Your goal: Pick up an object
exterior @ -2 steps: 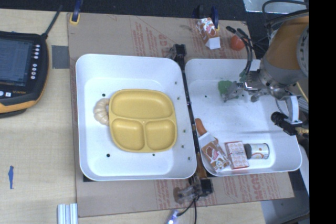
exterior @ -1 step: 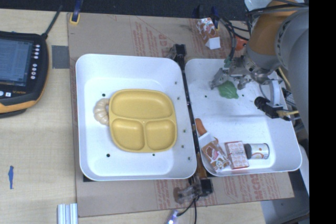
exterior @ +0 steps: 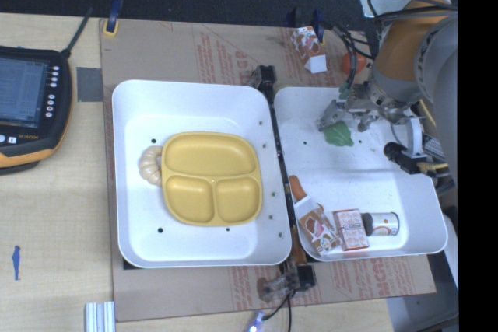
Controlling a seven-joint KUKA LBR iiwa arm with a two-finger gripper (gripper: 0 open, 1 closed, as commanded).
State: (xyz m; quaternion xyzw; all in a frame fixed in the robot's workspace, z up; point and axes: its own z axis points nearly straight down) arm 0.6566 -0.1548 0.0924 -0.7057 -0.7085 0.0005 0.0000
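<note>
1. One grey arm [exterior: 424, 50] with its orange band reaches in from the right, wrist bent down over the far part of the right bin [exterior: 436, 198].
2. The gripper [exterior: 342, 119] sits low, and whether it is wide, narrow or holding anything cannot be told from here.
3. One green object [exterior: 339, 136] lies just below the gripper's tip, touching or nearly so; hard to call.
4. Three items sit well nearer the camera than the gripper, along the bin's near edge: one can [exterior: 381, 224], one small box [exterior: 350, 228], one printed packet [exterior: 317, 228]. Their print is too small to read.
5. One orange piece [exterior: 296, 186] lies by the divider.
6. One yellow three-part tray [exterior: 212, 177] fills the left bin [exterior: 140, 167], far left of the gripper, one pale object [exterior: 149, 164] tucked against it.
</note>
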